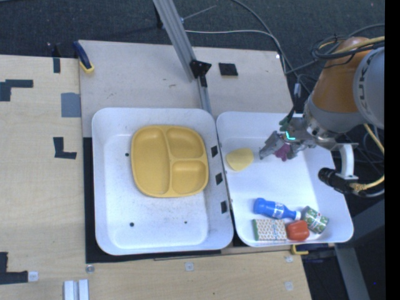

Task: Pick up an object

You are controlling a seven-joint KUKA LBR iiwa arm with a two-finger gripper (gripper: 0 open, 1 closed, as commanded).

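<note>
I've got the arm (350, 92) leaning in from the right over the right bin (325, 186), gripper (279, 145) low beside the yellow lump (239, 159). I can't tell how the fingers are set. To grab cleanly, I'd centre over the lump, then descend straight.

Arm (350, 92) ran off the right edge, its base out of frame. Gripper (279, 145) too small and blurred to read finger spacing; a purple bit (287, 152) beside it could not be identified. Green-labelled can (315, 220) partly hidden behind the red object (298, 230).
</note>
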